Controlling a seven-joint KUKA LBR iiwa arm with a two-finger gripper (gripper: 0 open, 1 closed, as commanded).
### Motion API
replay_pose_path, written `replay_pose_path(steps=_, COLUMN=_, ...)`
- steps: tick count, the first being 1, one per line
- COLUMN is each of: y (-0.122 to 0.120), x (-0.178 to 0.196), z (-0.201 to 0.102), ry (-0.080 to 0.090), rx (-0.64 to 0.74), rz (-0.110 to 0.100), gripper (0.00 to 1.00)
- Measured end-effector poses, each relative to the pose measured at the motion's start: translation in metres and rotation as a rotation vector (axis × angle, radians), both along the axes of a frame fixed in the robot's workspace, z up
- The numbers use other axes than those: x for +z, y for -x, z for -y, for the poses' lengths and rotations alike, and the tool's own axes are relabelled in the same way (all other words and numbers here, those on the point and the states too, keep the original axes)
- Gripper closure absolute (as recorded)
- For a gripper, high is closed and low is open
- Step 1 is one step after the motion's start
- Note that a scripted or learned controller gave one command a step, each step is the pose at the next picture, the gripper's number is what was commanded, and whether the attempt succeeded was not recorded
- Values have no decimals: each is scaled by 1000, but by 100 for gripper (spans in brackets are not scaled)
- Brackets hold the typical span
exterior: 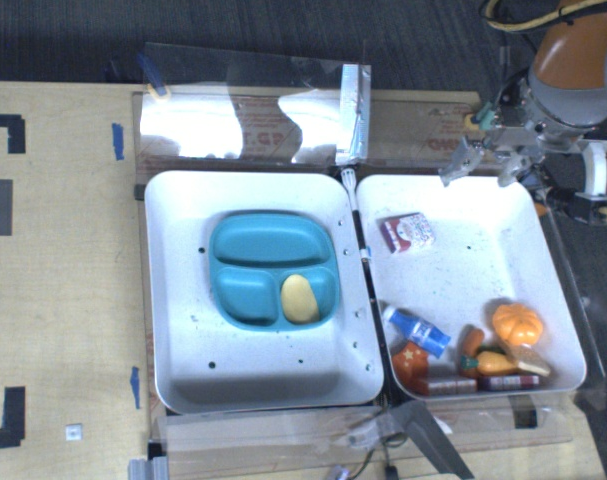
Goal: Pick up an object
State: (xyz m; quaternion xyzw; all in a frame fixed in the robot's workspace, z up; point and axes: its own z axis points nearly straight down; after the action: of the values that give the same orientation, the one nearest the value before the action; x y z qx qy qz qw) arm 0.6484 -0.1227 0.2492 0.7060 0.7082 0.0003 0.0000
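My gripper (480, 174) hangs over the far edge of the right bin (555, 258), its two fingers spread open with nothing between them. Below and to the left of it, a red and white packet (406, 232) lies alone on the bin floor. A cluster sits at the bin's near end: a blue bottle (419, 330), a red tomato (410, 361), an orange pumpkin (516, 322), a small carrot-like piece (470, 340), a yellow-orange piece (496, 362) and a dark red bar (478, 383). All of these lie well apart from the gripper.
The left bin (173, 298) holds a blue divided tray (268, 253) with a yellow oval fruit (299, 297) in its near right compartment. A clear plastic panel (253, 118) stands behind the left bin. Wooden bench (53, 268) extends left.
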Motion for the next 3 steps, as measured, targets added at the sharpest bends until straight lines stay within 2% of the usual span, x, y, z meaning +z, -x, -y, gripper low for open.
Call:
replay_pose_path(steps=1, y=-11, x=-145, z=-28, ry=1, rx=195, rz=5, gripper=0)
replay_pose_path(steps=2, y=-20, x=-107, z=-26, ry=2, rx=166, rz=7, gripper=0)
replay_pose_path(steps=3, y=-9, x=-153, z=-21, ry=1, rx=267, rz=18, gripper=0)
